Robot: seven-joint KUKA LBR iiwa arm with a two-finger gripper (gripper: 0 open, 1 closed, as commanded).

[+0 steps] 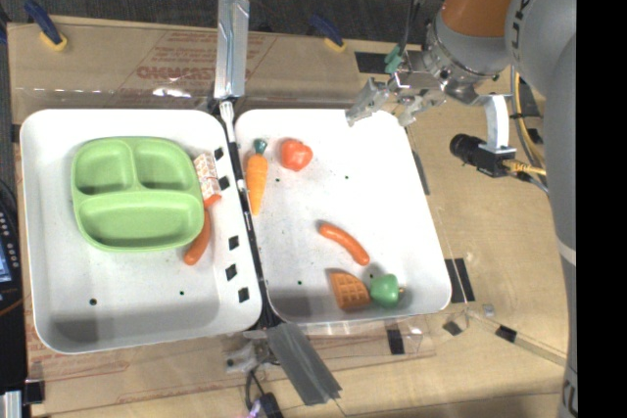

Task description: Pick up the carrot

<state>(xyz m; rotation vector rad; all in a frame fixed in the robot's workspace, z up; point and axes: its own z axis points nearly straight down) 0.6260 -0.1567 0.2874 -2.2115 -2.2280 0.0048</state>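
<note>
Overhead, two shallow white bins are seen side by side on the bench, the left bin [59,308] and the right bin [421,240] meeting at a taped seam. The carrot [256,177] is found in the right bin, close against its left wall in the upper part, lying roughly lengthwise with its green top pointed away toward the far rim. Just beside it, to the right, a red tomato [295,153] is placed, apart from the carrot. Lower in the same bin an orange sausage [344,242] is laid at a slant, and near the front rim a waffle piece [349,290] is set touching a green pepper [385,289]. In the left bin a green divided plate [137,192] is held, with a second orange sausage [199,240] lying against its right edge. The gripper [387,105] is positioned over the far right corner of the right bin, well apart from the carrot, below the grey arm [549,5] with its orange band. Its fingers are seen spread apart, and nothing is held between them.
</note>
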